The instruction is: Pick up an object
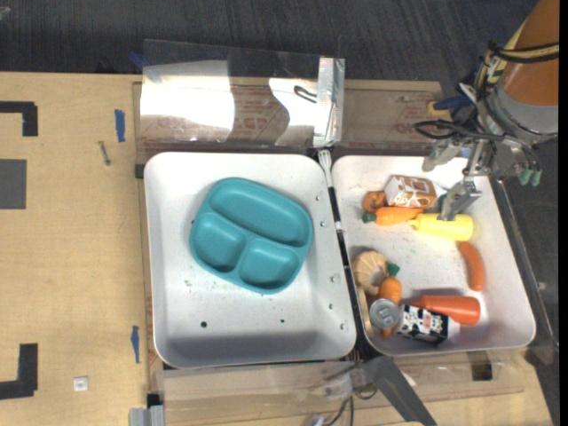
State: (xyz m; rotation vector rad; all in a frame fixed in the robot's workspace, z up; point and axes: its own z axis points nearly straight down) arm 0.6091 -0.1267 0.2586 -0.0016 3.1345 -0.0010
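Observation:
The right bin holds several toy foods: a small orange-and-white carton, a carrot, a yellow piece, an orange sausage, a red-orange cylinder, a black-and-white carton, a grey can and a tan bread-like item. My gripper hangs over the back right of this bin, just above the yellow piece and right of the small carton. Its fingers stand apart with nothing between them.
A teal divided plate lies in the left bin. A clear plastic sheet and a metal bracket stand behind the bins. Cables hang by the wrist. Cardboard bench surface spreads to the left.

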